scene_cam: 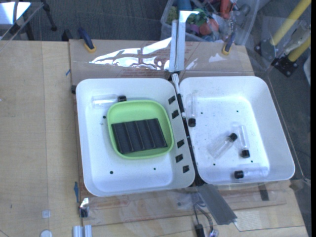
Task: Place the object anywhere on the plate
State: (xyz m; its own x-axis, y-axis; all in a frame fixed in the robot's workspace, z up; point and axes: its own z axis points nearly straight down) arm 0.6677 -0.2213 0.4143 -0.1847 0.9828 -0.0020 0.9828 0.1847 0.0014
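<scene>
I cannot tell how wide the jaws are, or if they hold anything.

The things to pick from look like little clear tubes with black caps. 4 of them lie in the right bin [256,90]. The slanted tube [223,143] lies near the middle of the bin floor. The short tube [242,139] is just beside it. The front tube [252,172] lies along the near wall. The side tube [189,110] lies close to the wall between the 2 bins. 1 more, the far tube [106,101], lies in the left bin [94,172], just beside the green plate [114,113]. None of them is on the plate yet. The plate has a dark ribbed pad [139,136] in it.

I think a tube like this is very light and hard. It looks smooth, so it may slip. It is round, so it may roll away when bumped. If it is glass, a hard squeeze could crack it, but I cannot tell what it is made of.

The slanted tube looks like the best one to try, as no wall is near it. I would pinch it across the middle, with the jaws on its 2 long sides, and squeeze gently.
</scene>
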